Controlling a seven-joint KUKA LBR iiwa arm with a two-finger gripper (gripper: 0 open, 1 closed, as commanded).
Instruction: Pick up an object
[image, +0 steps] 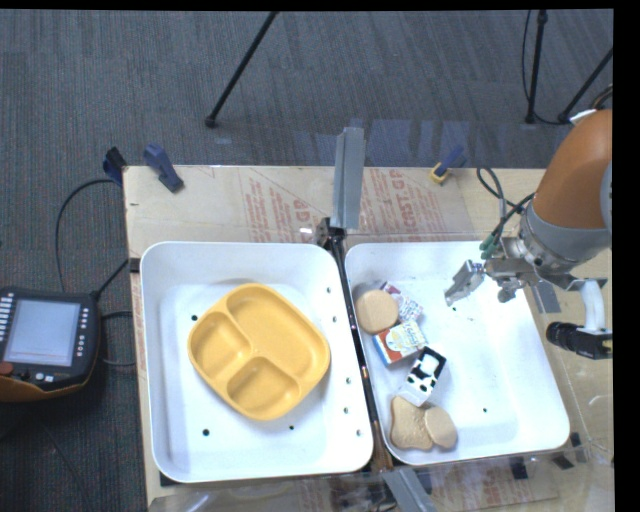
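The right bin (520, 400) holds a round tan biscuit (377, 311), a red, white and blue packet (400, 340), a small black-and-white box (426, 372) and two tan bread-like pieces (422, 426), all along its left side. My gripper (488, 286) hovers over the upper middle of this bin, up and to the right of the packet. It is open, with nothing between its fingers. It touches none of the objects.
A yellow divided plate (258, 350) lies in the left bin (165, 300). A grey post (349, 185) stands at the far end between the bins. The right half of the right bin is bare white floor.
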